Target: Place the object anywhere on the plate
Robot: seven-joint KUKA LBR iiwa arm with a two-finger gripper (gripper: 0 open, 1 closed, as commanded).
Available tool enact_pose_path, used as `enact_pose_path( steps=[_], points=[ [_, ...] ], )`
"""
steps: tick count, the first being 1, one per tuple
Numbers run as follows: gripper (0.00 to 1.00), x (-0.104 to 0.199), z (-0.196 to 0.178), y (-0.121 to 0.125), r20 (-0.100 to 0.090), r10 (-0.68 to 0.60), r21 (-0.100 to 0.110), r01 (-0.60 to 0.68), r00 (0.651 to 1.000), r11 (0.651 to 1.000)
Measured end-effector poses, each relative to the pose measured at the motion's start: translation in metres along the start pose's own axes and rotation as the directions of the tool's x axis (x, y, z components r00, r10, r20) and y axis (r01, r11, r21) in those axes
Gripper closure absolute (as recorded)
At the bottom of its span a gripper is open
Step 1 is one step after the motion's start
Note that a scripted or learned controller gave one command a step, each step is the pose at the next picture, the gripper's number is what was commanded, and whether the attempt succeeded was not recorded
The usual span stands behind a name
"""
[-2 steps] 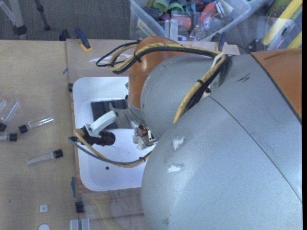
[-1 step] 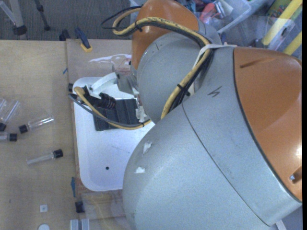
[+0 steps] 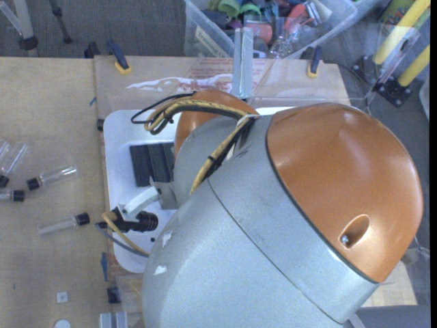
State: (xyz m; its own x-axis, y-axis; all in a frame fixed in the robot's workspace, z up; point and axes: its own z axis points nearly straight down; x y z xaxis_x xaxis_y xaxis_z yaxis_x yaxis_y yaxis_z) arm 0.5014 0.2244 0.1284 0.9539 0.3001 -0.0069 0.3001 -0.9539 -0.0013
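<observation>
The big grey arm with its orange dome (image 3: 341, 183) looms over the white shallow bin (image 3: 116, 156), covering most of it. A black rectangular block (image 3: 151, 162) lies in the bin. Small clear vials with black caps (image 3: 54, 178) lie scattered on the wooden bench (image 3: 48, 101). A clear plastic tub of colourful toys (image 3: 266, 12) stands behind.

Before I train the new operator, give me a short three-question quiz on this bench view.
1. True or false: the arm covers most of the white bin.
2. What lies on the wooden bench left of the bin? A) clear vials B) spoons C) a book
3. Fill in: the clear box of colourful items sits at the ___ of the view.

Key: 1 true; 2 A; 3 top.
</observation>
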Motion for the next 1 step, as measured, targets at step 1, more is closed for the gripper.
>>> enact_pose_path(
  steps=[1],
  points=[
    [1.0,0.0301,-0.0733,0.0103,-0.001,-0.378,-0.002,0.378,0.926,0.926]
  ],
)
